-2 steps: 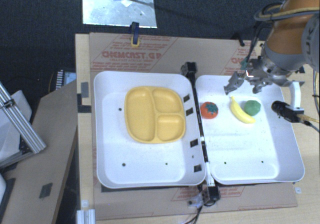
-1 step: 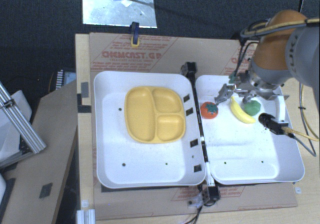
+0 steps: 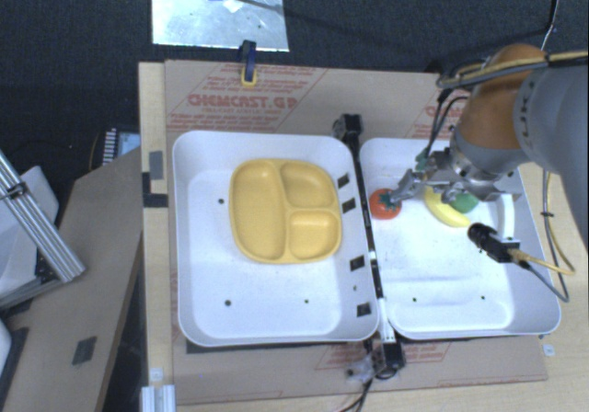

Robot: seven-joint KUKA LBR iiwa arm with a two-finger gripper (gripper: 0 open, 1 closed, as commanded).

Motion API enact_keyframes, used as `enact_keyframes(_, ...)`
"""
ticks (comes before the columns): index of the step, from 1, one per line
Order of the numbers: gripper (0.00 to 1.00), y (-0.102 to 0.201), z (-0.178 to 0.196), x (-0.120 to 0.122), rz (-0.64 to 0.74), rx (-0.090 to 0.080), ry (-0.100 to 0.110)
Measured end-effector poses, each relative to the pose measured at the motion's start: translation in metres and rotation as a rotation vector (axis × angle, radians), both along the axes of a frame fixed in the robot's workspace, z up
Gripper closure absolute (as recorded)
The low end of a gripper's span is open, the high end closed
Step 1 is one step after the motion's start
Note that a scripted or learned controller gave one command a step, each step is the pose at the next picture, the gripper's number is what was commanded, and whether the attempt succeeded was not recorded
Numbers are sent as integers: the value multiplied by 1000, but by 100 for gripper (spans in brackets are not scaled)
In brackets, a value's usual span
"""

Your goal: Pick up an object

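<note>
The gripper point(image 3: 398, 191), its state not discernible, is flanked by a round orange object point(image 3: 384, 206) and a curved yellow banana point(image 3: 445, 211).

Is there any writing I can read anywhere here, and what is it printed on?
"CHEMCAST G?": red print on the brown board under the bins; the last character is unclear.
More red print on that board by the right bin and along the board's front edge: partly hidden and too blurred to read.
</note>
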State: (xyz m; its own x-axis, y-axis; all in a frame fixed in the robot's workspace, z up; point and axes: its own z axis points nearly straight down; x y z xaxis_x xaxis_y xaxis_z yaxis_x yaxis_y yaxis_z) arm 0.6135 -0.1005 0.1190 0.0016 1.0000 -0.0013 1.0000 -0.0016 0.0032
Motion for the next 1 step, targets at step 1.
enact_keyframes(1,100,0,13,2,1,-1,-6)
